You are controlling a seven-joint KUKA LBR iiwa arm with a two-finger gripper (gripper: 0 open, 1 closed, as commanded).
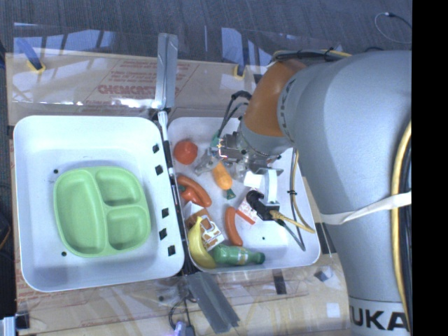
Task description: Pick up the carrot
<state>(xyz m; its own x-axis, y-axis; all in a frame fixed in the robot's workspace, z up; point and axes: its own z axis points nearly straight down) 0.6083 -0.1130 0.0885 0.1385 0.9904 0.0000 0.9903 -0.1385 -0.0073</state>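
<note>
Two white bins are carried side by side on the desk. Over the right bin point(294, 254) the tool point(225, 152) is lowered, and how wide it stands cannot be told. Just below the tool the carrot point(222, 177) is seen lying, possibly touching it. A tomato point(185, 151) lies just left of the tool, and a green tray point(103, 210) is held in the left bin point(42, 271), well left.

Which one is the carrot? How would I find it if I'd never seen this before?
Look in the right bin, the one crowded with toy food, not the one with the green plate. Just below the gripper, near the bin's middle, lies the carrot: a short, stubby orange piece, paler than the round red tomato to its left.
</note>
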